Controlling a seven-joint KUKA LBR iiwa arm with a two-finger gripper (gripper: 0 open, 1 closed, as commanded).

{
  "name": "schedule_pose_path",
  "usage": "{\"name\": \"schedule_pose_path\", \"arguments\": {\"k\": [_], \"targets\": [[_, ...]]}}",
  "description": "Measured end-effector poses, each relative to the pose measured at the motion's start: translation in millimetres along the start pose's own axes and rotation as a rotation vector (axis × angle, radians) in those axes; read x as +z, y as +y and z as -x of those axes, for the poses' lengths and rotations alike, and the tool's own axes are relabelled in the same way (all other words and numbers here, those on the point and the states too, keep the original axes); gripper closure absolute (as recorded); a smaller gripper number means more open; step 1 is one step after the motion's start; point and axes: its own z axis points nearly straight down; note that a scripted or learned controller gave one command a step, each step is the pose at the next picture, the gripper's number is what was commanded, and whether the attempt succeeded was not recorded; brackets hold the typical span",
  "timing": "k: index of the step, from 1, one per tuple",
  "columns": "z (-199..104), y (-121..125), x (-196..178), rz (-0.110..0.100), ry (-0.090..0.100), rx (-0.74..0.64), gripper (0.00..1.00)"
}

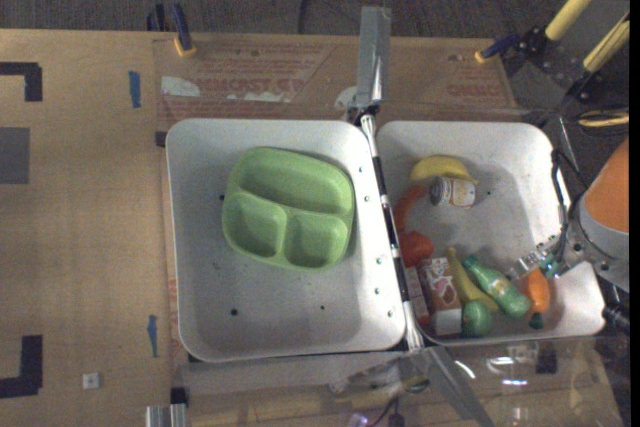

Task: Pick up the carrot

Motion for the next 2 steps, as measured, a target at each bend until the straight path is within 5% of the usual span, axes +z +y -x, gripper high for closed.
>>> {"name": "schedule_pose_path", "arguments": {"k": [1,2], "targets": [[1,1,-10,0.004,-0.003,0.003,1.00],[-29,10,-93,-0.008,0.008,-0.176,1.00]]}}
